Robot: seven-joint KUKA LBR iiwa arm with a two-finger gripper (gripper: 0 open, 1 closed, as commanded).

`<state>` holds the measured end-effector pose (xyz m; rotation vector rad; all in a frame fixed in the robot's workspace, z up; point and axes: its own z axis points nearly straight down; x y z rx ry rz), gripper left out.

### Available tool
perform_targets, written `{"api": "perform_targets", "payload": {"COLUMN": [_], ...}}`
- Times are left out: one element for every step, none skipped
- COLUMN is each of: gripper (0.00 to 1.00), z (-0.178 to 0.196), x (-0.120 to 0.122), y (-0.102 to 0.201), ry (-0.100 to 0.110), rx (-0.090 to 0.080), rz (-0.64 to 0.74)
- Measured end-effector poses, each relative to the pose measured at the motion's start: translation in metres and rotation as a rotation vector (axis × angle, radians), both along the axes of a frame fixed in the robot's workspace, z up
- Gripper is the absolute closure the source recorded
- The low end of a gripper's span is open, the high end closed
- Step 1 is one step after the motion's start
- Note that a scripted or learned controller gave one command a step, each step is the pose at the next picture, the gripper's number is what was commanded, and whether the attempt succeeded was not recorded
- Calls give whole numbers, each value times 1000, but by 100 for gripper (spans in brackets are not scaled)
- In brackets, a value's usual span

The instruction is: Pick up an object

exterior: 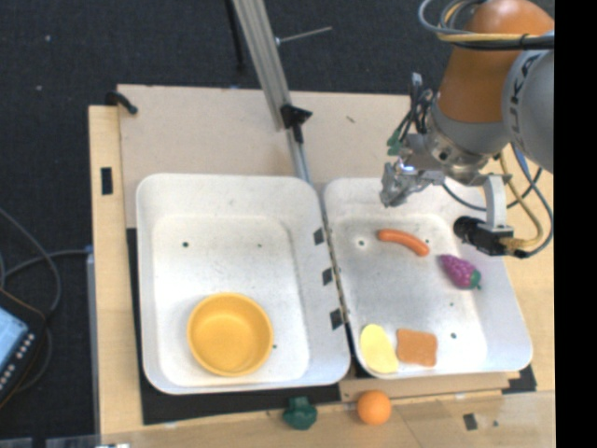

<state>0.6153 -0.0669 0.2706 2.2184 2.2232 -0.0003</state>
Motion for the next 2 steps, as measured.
{"api": "perform_targets", "payload": {"gripper": [100,100], "z": [-6,-15], "x": [5,8], "y": [56,103], "ry": [2,5], "rx": [2,1], "rz": [4,0]}}
